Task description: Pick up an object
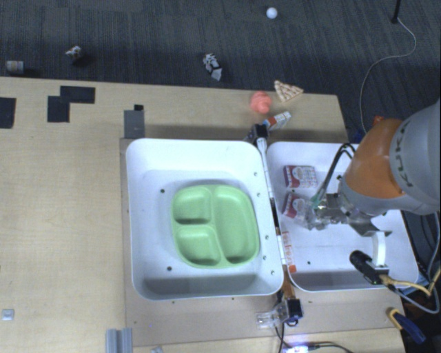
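1. Looking down on a pale tabletop (62,220) with two shallow white bins side by side.
2. Over in the left bin (141,207): a green divided plate (213,224) with three compartments, lying flat in the middle.
3. Across to the right bin (337,265): two red-and-white packets near its far left corner, both flat on the floor of the bin.
4. Farther back, the upper packet (300,176); nearer the camera and very close to it, the lower packet (295,205). Touching or just apart, cannot tell.
5. Reaching in from the right with the grey arm (420,158), its orange band (372,165) sitting above the wrist.
6. Down low over the right bin with the tool (315,215), just beside the lower packet on its right. In contact or not, hard to say.
7. Released or clenched? Cannot tell from this angle.
8. Beyond the bins, at the tabletop's far edge: a pink ball (260,102), and a pale triangular piece (288,90) just to its right.
9. Closer to the bins, a small red-and-white tube (278,121).
10. Out on the dark floor (172,34), well apart from everything else: a small white ball (271,12).
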